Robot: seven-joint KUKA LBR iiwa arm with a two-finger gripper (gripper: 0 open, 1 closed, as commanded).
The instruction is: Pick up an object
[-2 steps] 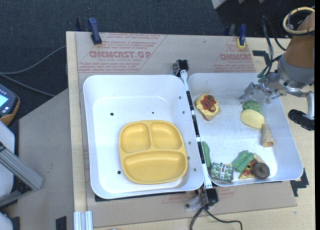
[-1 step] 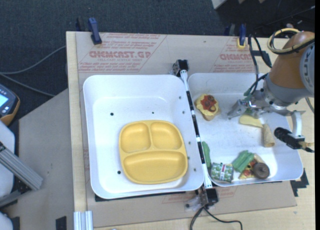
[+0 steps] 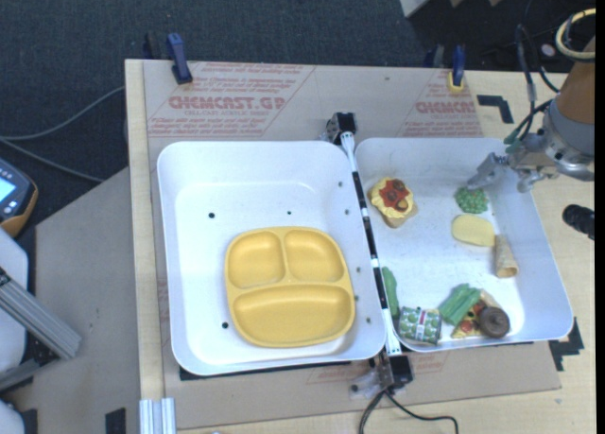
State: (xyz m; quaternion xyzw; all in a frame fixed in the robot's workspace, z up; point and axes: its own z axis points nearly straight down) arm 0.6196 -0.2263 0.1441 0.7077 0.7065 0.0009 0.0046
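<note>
My gripper [image 3: 504, 177] hangs over the far right part of the right bin [image 3: 425, 163], reaching in from the right edge. Its fingers [image 3: 484, 173] are spread open with nothing between them. Just below and left of it lies a green broccoli piece [image 3: 471, 200]. A pale yellow lump [image 3: 473, 231] lies under that, and a tan cone [image 3: 504, 257] sits to its right. A pizza slice toy [image 3: 392, 200] lies near the bin's left wall.
At the right bin's front lie a green bean [image 3: 388, 287], a printed packet [image 3: 419, 325], a green pepper piece [image 3: 460, 302] and a brown donut [image 3: 492, 320]. The left bin [image 3: 189, 186] holds a yellow divided plate [image 3: 288, 286]. Cables hang at the far right.
</note>
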